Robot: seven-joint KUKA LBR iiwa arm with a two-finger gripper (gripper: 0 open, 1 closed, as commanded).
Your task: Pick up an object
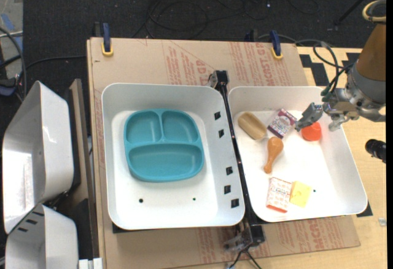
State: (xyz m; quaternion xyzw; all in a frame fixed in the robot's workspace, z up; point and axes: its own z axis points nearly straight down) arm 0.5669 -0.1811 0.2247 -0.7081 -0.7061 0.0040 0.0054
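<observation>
Left bin (116, 139): a shallow white bin on the desk (184, 59), holding one thing, a teal divided plate (164, 144) that lies flat toward the bin's upper left part.
Divider (232, 151): a black strip that runs between the two bins, touching both rims.
Right bin (344, 175): a shallow white bin just right of the divider, holding all the loose objects.
Bread roll (252, 126): a tan oblong piece in the right bin, near the divider, at the bin's upper left.
Purple packet (282, 122): a small purple and white wrapper just right of the bread roll.
Drumstick (273, 153): an orange-brown toy piece below the bread roll and the purple packet, lying at a slant.
Red object (312, 132): a small red-orange thing right of the purple packet, just beside the gripper's tip.
Orange box (279, 193): a flat orange and white carton low in the right bin, with a yellow piece (301, 194) touching its right side.
Gripper (313, 115): over the upper right part of the right bin, above the red object.
Jaws: whether apart or together I cannot tell; no object shows between them.
</observation>
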